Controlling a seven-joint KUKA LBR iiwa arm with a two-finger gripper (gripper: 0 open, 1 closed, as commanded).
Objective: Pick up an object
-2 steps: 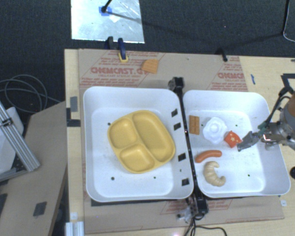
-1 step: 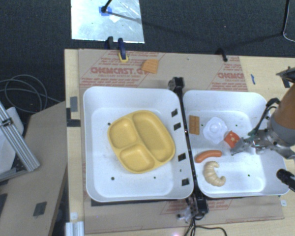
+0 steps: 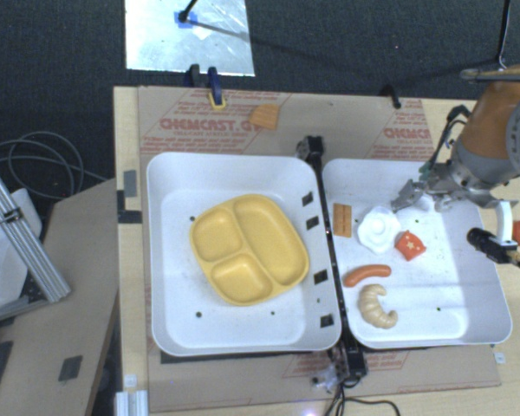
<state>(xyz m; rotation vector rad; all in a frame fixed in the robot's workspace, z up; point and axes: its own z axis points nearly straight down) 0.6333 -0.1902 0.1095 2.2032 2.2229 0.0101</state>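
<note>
- Arm (image 3: pixel 494 133) is reaching in from the right over the right bin (image 3: pixel 481 319); the gripper (image 3: pixel 413 195) is hanging low over the bin's far half, just beside the white egg-shaped piece (image 3: pixel 377 230).
- Claw state: I cannot tell. The tip is reading as a grey blur, and nothing is showing between its parts.
- Candidate things are all lying in the right bin: the white piece, a red piece (image 3: pixel 410 246) touching or nearly touching it, an orange cracker (image 3: pixel 341 219) near the dividing wall, a sausage (image 3: pixel 367 275) and a croissant (image 3: pixel 377 306) nearer the front.
- Left bin (image 3: pixel 169 319) is holding 1 yellow 3-compartment plate (image 3: pixel 248 248), well apart from the gripper.
- Risk 1, as a judgement: the white and red pieces are sitting so close that a descent between them is likely pushing 1 aside rather than closing on either.
- Risk 2: the white piece is looking rounded and smooth, so it is likely slipping out sideways under a squeeze.
- Risk 3: the cracker is lying flat against the bin floor and near the wall, giving little to catch.
- Writing: the cardboard (image 3: pixel 208 115) under the bins is showing red print reading "CHEMCAST", repeated at the far right but cut off there; smaller lines below are too blurred to read.
</note>
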